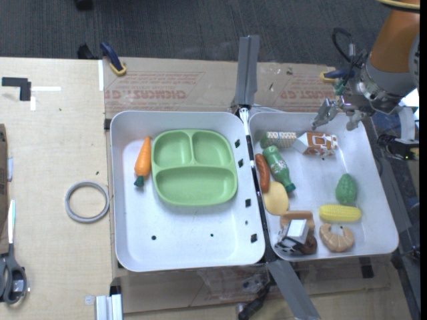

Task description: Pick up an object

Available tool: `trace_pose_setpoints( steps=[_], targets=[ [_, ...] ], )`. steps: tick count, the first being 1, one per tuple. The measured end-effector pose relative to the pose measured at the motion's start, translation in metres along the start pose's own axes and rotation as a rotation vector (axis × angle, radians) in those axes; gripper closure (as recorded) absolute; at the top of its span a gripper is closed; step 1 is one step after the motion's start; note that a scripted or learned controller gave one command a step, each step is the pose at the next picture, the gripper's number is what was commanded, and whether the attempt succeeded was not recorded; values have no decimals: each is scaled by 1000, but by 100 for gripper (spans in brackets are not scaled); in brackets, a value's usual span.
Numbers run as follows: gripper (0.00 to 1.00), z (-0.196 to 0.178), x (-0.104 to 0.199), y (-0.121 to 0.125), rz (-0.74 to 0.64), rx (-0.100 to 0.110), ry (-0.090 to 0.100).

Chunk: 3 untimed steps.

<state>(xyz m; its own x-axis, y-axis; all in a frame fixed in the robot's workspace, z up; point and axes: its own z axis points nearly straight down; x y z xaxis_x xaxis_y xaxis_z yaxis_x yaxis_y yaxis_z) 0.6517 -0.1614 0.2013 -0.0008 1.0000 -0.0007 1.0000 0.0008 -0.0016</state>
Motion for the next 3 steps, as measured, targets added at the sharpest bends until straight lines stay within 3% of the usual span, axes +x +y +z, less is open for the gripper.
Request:
trace_pose_setpoints(
  steps=[1, 2, 3],
  targets=[
    [0, 5, 12, -49, -97, -1, 0],
    [0, 72, 57, -42, -41, 1, 0],
    [0, 78, 61, -50, 12, -1, 1]
  ],
)
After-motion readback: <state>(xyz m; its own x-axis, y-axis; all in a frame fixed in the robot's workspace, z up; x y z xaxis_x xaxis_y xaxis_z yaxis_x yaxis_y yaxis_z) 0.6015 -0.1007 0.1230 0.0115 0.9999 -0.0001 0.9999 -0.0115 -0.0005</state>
